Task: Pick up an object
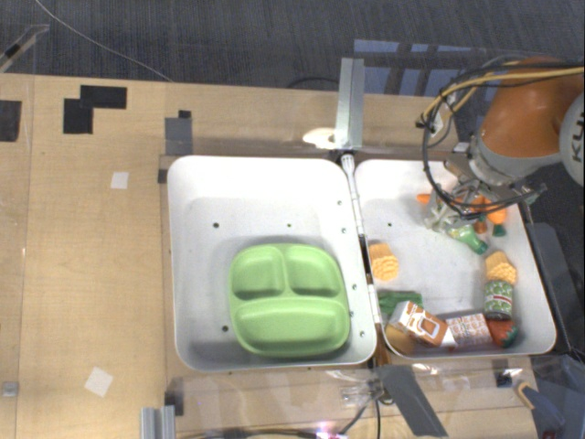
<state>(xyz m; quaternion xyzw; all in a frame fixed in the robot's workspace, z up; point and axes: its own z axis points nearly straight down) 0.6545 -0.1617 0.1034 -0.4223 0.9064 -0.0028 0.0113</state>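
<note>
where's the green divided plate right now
The green divided plate lies in the left bin, toward its near edge, just across the divider from the small yellow item in the right bin.

Green 3-compartment plate in left white bin

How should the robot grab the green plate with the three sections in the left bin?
The green divided plate lies flat in the left bin, so there is nothing tall to pinch. Probably best: come straight down from above and grip the raised rim on its far edge, where bare bin floor leaves space. Its near edge sits close to the bin wall, so that side looks tighter.
</note>
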